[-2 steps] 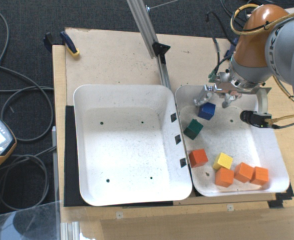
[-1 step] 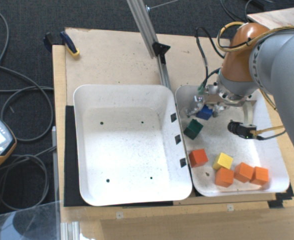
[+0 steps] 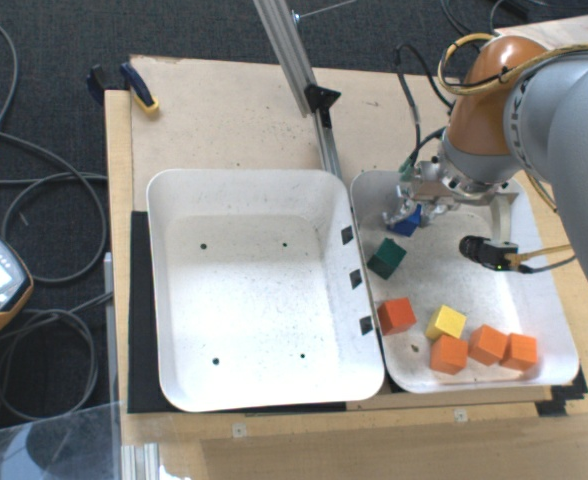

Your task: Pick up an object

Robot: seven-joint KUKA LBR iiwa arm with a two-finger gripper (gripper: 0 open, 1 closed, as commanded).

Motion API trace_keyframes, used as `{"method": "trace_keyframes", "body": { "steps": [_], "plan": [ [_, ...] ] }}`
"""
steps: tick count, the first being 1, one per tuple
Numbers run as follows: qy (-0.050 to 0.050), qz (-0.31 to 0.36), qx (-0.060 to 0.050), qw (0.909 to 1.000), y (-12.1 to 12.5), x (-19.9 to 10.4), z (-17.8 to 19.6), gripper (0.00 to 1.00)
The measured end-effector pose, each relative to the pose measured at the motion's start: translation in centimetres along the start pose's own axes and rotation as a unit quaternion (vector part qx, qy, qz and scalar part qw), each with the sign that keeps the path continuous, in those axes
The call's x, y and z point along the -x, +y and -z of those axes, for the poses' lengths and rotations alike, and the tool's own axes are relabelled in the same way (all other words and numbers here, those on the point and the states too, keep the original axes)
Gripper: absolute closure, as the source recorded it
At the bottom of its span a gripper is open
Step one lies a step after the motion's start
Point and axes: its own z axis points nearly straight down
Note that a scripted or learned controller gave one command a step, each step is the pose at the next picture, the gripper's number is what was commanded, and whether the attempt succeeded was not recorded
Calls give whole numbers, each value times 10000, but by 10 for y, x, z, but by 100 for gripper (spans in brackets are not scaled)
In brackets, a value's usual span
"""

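Nearest us, along front edge of right bin (image 3: 559, 353): three orange blocks — (image 3: 449, 354), (image 3: 489, 344), (image 3: 521, 351) — in loose row. Yellow block (image 3: 448, 322) just behind first of them; fourth orange block (image 3: 397, 315) to its left, near bin divide. Dark green block (image 3: 386, 258) farther back, tilted. Beyond it, gripper (image 3: 410, 212) down in bin's rear corner, fingers pinching small blue block (image 3: 406, 225). We note left bin (image 3: 164, 218) beside it. Grey arm (image 3: 564, 108) enters from right, orange band (image 3: 494, 68) above wrist.
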Motion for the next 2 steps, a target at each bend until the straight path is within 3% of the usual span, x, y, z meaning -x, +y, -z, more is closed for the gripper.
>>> {"method": "trace_keyframes", "body": {
  "steps": [2],
  "plan": [
    [-12,7,37,10000,6,2,128,100]
  ]
}}
